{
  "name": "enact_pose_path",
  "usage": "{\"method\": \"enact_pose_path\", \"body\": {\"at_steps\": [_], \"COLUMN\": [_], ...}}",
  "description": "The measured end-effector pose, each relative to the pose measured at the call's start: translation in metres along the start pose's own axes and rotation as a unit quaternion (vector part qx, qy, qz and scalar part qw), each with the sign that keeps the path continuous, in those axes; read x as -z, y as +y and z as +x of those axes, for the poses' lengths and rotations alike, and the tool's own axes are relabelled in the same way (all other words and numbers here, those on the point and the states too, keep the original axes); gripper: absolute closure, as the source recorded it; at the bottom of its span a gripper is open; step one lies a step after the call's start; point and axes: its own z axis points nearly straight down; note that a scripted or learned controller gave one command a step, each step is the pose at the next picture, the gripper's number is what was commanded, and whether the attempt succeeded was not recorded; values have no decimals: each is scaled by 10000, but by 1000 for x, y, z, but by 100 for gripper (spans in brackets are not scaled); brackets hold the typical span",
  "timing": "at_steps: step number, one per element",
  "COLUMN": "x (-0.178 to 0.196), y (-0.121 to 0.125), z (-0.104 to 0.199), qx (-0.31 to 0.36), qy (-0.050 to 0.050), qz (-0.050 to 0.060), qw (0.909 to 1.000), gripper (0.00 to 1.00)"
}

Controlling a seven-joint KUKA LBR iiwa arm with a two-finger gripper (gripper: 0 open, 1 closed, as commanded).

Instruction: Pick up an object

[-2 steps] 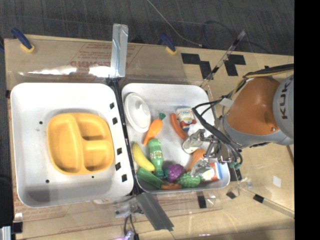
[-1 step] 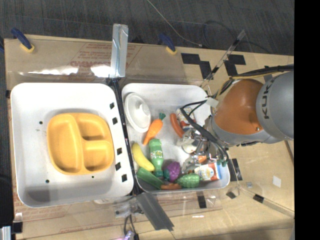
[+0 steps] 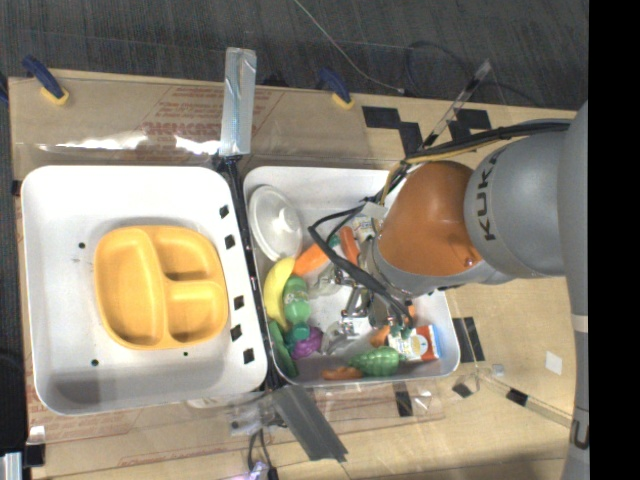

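The right bin [image 3: 330, 183] holds a heap of toy food and small items: a yellow banana [image 3: 277, 286], a green piece [image 3: 297, 303], a purple piece [image 3: 305, 343], an orange piece [image 3: 312, 259], a green vegetable [image 3: 377, 361] and a small carton [image 3: 415, 344]. A clear bowl [image 3: 273, 220] lies at the bin's far left corner. My gripper [image 3: 352, 320] reaches down into the middle of the heap from the orange-banded wrist [image 3: 428, 230], near the carton and the green vegetable. Clutter and the wrist hide its tips.
The left bin [image 3: 60, 218] holds a yellow divided tray [image 3: 160, 286]. The arm's grey body [image 3: 535, 203] covers the right bin's right side. Cables [image 3: 335, 223] loop over the right bin. A taped divider [image 3: 238, 88] stands between the bins at the back.
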Motion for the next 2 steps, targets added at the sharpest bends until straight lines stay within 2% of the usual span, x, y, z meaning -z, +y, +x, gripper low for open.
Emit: {"method": "enact_pose_path", "body": {"at_steps": [1,2], "x": [3,0], "y": [36,3], "z": [-64,-118], "qx": [995,1914], "qy": [-18,1], "qz": [53,14], "qw": [9950,9815], "gripper": [0,0]}}
